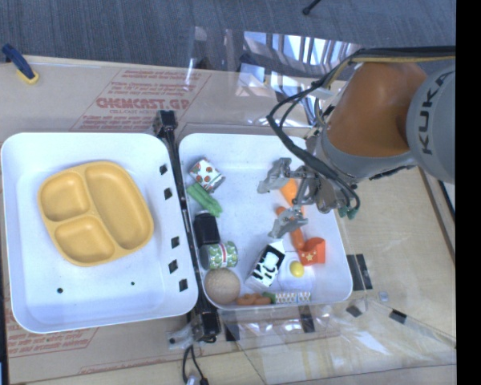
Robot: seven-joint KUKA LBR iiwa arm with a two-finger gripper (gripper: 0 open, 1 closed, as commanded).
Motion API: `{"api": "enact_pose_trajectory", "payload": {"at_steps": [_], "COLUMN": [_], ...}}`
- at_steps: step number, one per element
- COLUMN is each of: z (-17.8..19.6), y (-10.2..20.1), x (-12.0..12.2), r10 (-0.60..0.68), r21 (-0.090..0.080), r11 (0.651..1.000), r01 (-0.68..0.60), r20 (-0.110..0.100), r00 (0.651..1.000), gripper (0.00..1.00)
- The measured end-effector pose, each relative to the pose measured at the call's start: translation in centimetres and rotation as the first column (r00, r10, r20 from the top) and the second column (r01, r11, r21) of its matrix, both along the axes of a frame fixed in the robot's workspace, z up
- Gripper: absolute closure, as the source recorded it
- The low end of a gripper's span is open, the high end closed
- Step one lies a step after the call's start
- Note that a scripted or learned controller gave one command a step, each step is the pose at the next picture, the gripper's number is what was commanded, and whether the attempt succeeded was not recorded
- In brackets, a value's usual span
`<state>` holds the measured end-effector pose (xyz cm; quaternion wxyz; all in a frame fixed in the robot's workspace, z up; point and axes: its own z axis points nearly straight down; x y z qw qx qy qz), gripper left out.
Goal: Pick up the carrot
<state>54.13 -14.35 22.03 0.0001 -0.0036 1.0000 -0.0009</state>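
The carrot [289, 190] is an orange piece lying in the right bin [240, 152], towards its right side. My gripper [281, 200] hangs right over it, low in the bin. Its fingers are open and spread wide, one grey finger [273, 174] on the far side of the carrot and the other [286, 224] on the near side. The carrot lies between them, partly hidden by the wrist, and I cannot tell whether either finger touches it. More orange shows just below the near finger.
The right bin also holds a spotted can [206, 175], a green vegetable [204, 200], a black block [205, 229], a green can [221, 255], a brown ball [221, 284], a black-and-white bottle [266, 265], a red piece [313, 251] and a slim orange stick [253, 299]. A yellow divided plate [94, 211] sits in the left bin.
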Motion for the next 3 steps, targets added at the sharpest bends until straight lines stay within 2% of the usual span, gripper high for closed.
{"api": "enact_pose_trajectory", "payload": {"at_steps": [1,2,3], "z": [-12.8,-12.6,-11.5], "y": [-4.0,-6.4,-6.2], "x": [4.0,4.1,4.3], "r10": [-0.182,-0.303,-0.294], "r21": [0.001,0.002,0.002], "r11": [0.983,0.953,0.956], "r01": [0.182,0.303,0.294], "r20": [0.002,0.006,0.01], "r00": [0.983,0.953,0.956], "gripper": [0.0,0.0,1.0]}}
